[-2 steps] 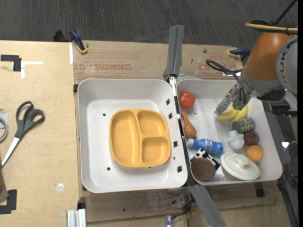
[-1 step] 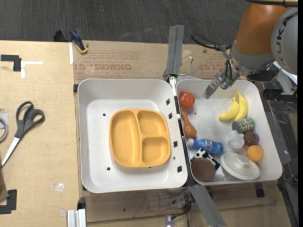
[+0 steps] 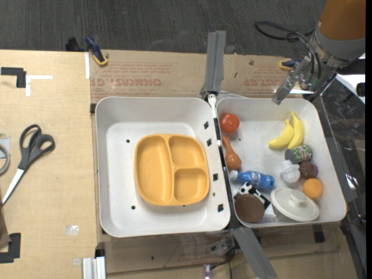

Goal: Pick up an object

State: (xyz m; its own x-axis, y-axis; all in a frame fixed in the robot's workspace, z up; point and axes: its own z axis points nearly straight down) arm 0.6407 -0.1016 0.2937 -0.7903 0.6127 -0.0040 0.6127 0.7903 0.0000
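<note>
Arm: the grey arm with its orange band (image 3: pixel 343 10) entered from the upper right, holding the gripper (image 3: pixel 286 92) above the far rim of the right bin (image 3: pixel 264 106), at about 1 o'clock of that bin.

Gripper: whether it was released or clenched could not be told at this angle; nothing showed between its tips, so I judged it carried nothing.

Likely reason for the pose: it sat high and off to the edge, probably a start or transit position, since no object lay directly under it.

Task objects: all in the right bin. The banana (image 3: pixel 289 133) lay at 2 o'clock, nearest the gripper; the tomato (image 3: pixel 229 123) at 10 o'clock; the orange-brown drumstick-like toy (image 3: pixel 231 154) along the left wall at 9 o'clock.

Crowded corner: the blue bottle (image 3: pixel 256 179), brown round object (image 3: pixel 250 208), white lid-like dish (image 3: pixel 295 204), orange ball (image 3: pixel 313 188) and patterned egg (image 3: pixel 300 153) clustered from 4 to 7 o'clock, touching or just beside each other.

Left bin: it held 1 yellow divided plate (image 3: pixel 172 170), centred.

Bench: scissors (image 3: pixel 26 156) lay well apart at the far left.

Judgement: no pick had been made; the banana looked the easiest target, being apart from the cluster.
</note>
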